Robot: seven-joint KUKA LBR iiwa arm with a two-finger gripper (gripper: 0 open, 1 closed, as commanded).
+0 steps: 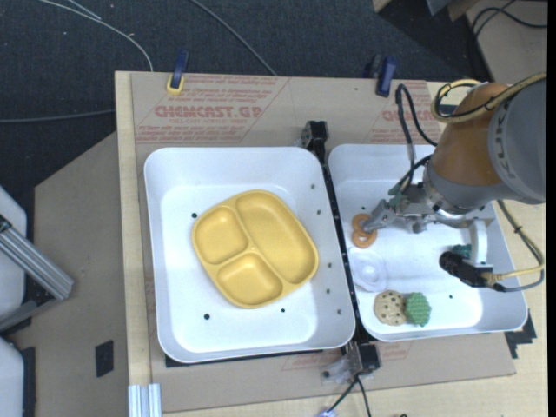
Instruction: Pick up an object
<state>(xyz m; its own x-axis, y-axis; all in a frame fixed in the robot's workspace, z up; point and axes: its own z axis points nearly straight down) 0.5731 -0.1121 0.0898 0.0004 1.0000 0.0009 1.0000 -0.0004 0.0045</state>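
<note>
On the right side of the bench, the grey arm comes in from the right edge and bends down over the right bin, with its orange band just above the wrist. The gripper points to the left and low, close to the left wall of this bin, and its tip is at a small orange ring that lies on the bin floor. It looks like touching the ring, but whether the gripper is released or clenched I cannot tell, and the ring is not clearly between its parts. Nearer in the same bin lie a cookie and a green piece, side by side and touching, well apart from the gripper. Left of them, the left bin bears a yellow divided plate with three compartments, lying flat at its middle.
</note>
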